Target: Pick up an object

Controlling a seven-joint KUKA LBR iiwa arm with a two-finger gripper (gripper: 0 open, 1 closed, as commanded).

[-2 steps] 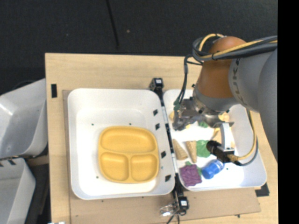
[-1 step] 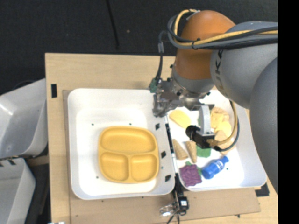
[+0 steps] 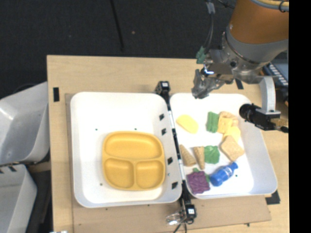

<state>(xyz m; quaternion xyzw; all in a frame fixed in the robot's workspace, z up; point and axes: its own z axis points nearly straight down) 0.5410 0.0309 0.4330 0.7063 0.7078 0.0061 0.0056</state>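
Observation:
My gripper (image 3: 200, 92) hangs above the back left edge of the right bin (image 3: 257, 178), fingers pointing down, nothing visible between them. Below it in the right bin lie a yellow lemon-like piece (image 3: 187, 124), a green piece (image 3: 212, 122), a pale yellow block (image 3: 229, 123), a tan bread slice (image 3: 232, 148), two tan wedges (image 3: 193, 155), a second green piece (image 3: 211, 154), a purple grape bunch (image 3: 198, 182) and a blue bottle (image 3: 222, 174).
The left bin (image 3: 87, 130) holds a yellow divided tray (image 3: 133, 159). A black divider with clips (image 3: 170, 130) separates the bins. A black fixture (image 3: 255, 115) sticks in over the right bin's right rim.

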